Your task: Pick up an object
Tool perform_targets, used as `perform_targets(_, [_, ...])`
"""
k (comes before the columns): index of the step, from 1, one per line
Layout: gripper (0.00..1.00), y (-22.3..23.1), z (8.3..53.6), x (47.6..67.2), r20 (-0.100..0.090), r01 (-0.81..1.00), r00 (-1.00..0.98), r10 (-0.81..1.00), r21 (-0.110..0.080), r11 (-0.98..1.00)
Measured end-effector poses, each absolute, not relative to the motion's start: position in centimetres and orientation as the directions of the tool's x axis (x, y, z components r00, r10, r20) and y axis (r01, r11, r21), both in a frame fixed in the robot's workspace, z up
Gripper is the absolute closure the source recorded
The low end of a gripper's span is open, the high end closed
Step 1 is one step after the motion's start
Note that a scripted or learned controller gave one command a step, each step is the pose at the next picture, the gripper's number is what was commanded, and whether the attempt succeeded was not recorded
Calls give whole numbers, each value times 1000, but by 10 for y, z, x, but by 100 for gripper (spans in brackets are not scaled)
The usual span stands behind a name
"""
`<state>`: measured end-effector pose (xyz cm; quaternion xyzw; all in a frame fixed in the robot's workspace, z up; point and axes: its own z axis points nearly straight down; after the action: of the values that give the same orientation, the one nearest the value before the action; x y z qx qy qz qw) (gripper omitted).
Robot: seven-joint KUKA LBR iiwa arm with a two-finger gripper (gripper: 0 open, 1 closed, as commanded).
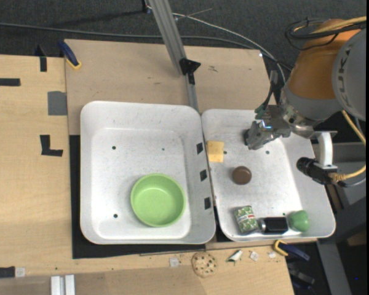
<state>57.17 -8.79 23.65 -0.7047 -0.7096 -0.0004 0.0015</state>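
Hovering over the far part of the right bin (307, 183), the gripper (257, 137) is seen from above as a dark cluster; whether it is spread or closed cannot be told, and nothing is seen held in it. The nearest candidate is judged to be the brown round object (242, 175), lying alone on the bin floor just nearer than the gripper. It is judged light and stiff, with a curved surface liable to slip or roll; a hold across its widest part is advised. A yellow block (216, 151) rests at the bin's left wall. A green-and-white packet (246, 219), a black object (273, 225) and a green object (299, 220) are crowded along the near wall. A green bowl (157, 200) occupies the left bin (111, 128).
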Motion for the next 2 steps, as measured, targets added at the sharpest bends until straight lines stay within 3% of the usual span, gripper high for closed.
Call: perform_targets(2, [100,12,249,607,2,1000,-7,1000,-2,7])
